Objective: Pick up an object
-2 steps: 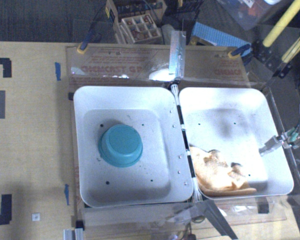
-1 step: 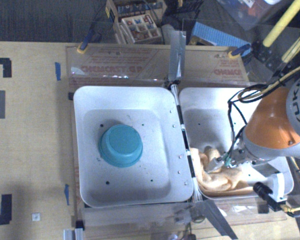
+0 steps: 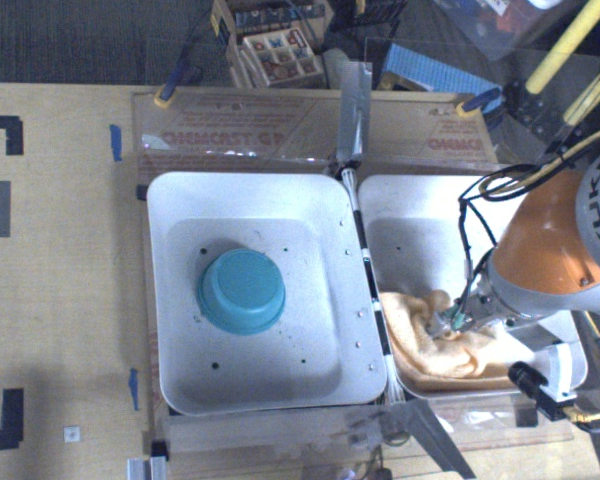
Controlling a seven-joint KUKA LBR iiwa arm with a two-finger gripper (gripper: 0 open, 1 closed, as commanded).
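Cloth [image 3: 430, 340] under pincer [image 3: 450, 320]; teal bowl [image 3: 242, 290] apart.

Two shallow white bins side by side at frame centre on tan tabletop [image 3: 60, 298]. Left bin [image 3: 180, 208]: teal bowl [image 3: 242, 290] upside down, left of bin's middle. Right bin [image 3: 410, 218]: crumpled cream cloth [image 3: 425, 338] against its lower wall. Arm [image 3: 550, 258] with orange band enters from right, reaching down to cloth; gripper [image 3: 452, 320] at cloth's upper edge, touching fabric. Blue tape marks on tabletop left of bins. Cardboard sheet [image 3: 280, 128] behind bins; clutter at frame top.
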